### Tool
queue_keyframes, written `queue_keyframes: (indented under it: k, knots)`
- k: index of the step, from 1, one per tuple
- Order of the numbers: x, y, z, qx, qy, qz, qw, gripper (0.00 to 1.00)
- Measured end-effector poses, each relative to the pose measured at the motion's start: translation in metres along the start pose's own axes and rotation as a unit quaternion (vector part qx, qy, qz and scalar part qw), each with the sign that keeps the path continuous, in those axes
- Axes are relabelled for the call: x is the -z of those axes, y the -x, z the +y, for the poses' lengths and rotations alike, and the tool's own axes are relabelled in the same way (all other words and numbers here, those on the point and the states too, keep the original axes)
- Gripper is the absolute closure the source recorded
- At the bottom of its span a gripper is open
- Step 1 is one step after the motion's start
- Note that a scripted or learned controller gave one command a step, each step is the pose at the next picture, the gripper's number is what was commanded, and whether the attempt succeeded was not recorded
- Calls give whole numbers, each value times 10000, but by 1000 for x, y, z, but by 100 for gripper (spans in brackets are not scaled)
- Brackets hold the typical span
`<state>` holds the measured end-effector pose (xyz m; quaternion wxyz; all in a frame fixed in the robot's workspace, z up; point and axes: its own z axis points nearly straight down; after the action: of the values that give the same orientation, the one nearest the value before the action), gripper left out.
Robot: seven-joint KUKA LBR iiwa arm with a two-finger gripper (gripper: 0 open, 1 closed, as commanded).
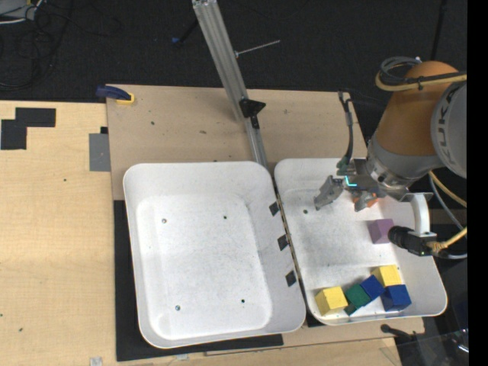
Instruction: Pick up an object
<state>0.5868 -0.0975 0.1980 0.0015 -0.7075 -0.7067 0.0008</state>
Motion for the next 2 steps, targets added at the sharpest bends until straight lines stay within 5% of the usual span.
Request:
queue_keyframes:
  k: [2]
  knots:
    - [-103, -2, 6, -6, -30, 2, 10000, 0]
